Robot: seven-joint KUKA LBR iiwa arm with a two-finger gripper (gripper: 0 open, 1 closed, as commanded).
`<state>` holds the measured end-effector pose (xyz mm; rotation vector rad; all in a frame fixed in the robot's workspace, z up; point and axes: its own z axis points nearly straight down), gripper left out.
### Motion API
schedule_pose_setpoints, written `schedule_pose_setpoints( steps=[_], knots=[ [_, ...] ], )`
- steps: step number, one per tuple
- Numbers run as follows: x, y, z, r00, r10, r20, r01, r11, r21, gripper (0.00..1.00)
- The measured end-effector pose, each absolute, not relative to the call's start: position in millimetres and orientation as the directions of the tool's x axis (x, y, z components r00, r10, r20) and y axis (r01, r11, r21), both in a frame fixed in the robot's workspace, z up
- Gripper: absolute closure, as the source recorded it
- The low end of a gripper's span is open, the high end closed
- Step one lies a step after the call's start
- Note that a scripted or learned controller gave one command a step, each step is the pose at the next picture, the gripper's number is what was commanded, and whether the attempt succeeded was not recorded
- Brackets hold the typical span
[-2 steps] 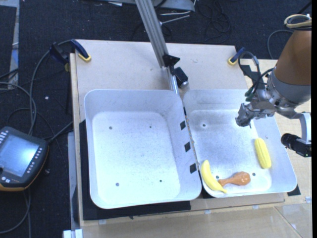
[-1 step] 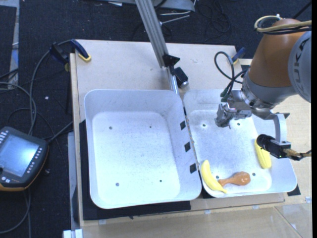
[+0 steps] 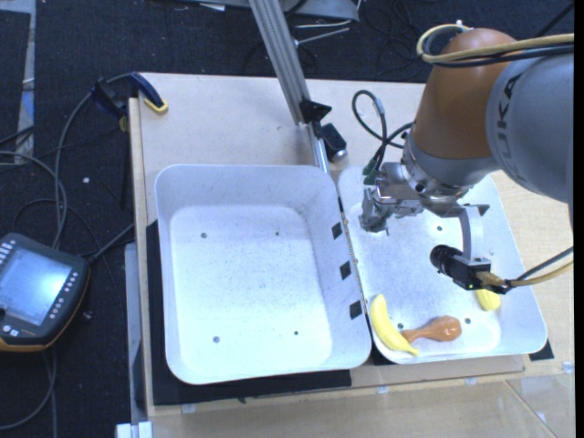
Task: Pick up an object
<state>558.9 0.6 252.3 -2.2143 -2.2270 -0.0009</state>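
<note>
At the right bin's (image 3: 520, 322) near edge lie a banana (image 3: 388, 327) and, touching it, a drumstick (image 3: 436, 330). Farther back the gripper (image 3: 374, 215) hovers above bare floor; whether it is open I cannot tell. It should travel nearer, centre over one item, then descend straight.

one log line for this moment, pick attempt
arm: over right bin | gripper: nothing seen held | banana, drumstick: near front wall

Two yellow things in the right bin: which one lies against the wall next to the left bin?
The banana, curved along that wall beside the brown drumstick. The other yellow piece sits toward the opposite side.
</note>
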Motion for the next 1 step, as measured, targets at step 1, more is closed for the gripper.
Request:
schedule_pose_setpoints(
  steps=[1],
  knots=[
    [559.6,62.3,245.5,-0.005,1.000,0.001,1.000,0.005,-0.001,1.00]
  ],
)
